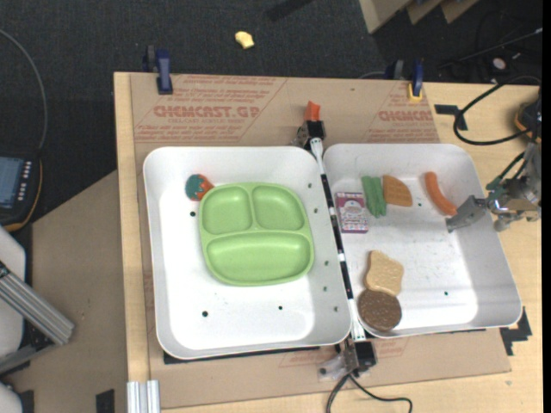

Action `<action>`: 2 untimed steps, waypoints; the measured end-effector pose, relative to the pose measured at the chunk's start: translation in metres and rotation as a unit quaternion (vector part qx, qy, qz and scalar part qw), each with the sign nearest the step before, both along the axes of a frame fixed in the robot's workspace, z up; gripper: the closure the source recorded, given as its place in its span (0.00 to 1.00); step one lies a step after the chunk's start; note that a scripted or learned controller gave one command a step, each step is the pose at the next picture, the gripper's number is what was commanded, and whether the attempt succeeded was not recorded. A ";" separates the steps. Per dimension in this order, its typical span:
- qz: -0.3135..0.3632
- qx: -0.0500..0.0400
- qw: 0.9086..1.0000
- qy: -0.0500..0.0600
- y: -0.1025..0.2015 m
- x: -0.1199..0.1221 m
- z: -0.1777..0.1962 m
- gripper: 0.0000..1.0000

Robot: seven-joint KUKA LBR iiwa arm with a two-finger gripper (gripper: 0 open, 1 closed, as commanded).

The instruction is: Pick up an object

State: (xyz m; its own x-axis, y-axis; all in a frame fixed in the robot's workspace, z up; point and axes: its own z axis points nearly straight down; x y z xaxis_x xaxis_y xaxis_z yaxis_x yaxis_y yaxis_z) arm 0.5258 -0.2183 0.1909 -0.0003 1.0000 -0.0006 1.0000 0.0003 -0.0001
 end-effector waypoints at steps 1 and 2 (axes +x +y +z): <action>0.002 0.001 1.000 -0.001 -0.004 0.057 -0.084 0.00; 0.003 0.006 1.000 0.000 0.001 0.101 -0.107 0.00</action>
State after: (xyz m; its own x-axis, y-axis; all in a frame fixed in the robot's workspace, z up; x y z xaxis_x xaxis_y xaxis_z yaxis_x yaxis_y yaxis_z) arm 0.6268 -0.2173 0.0835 -0.0061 0.9999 0.0105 1.0000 0.0061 -0.0004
